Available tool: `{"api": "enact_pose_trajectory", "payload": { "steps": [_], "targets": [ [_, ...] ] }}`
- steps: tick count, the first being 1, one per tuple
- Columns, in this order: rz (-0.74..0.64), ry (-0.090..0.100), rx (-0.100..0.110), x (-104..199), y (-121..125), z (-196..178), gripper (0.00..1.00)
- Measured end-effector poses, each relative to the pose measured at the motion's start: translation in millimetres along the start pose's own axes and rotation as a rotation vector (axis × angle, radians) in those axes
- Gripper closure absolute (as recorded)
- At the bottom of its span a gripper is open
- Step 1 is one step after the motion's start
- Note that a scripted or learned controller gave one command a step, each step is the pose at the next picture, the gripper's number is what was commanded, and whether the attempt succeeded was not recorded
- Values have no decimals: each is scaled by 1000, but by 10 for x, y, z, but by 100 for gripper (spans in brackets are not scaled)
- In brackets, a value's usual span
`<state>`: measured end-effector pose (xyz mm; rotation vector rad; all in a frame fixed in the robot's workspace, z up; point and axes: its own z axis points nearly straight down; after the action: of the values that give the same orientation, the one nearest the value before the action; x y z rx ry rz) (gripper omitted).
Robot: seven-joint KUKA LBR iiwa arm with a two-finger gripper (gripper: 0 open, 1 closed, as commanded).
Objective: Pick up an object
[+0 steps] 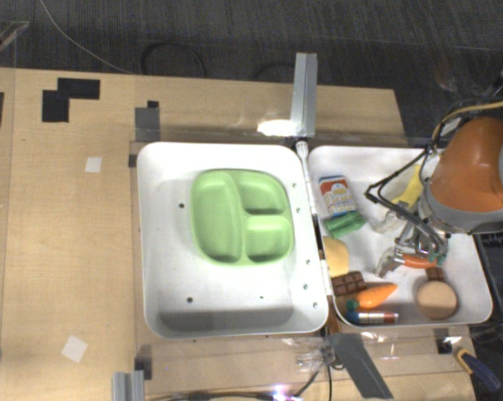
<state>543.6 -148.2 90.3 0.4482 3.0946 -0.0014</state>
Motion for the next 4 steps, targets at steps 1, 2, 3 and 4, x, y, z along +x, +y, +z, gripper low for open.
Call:
{"api": "enact_pose_trajectory", "payload": {
  "steps": [1, 2, 3, 4],
  "targets": [
    [-145, 1, 1, -607, -437, -205, 0],
    [-242, 0, 0, -242, -530, 12, 0],
    [-222, -2, 1, 381, -456, -10, 0],
    [-437, -4, 2, 134, -214, -7, 0]
  ]
}}
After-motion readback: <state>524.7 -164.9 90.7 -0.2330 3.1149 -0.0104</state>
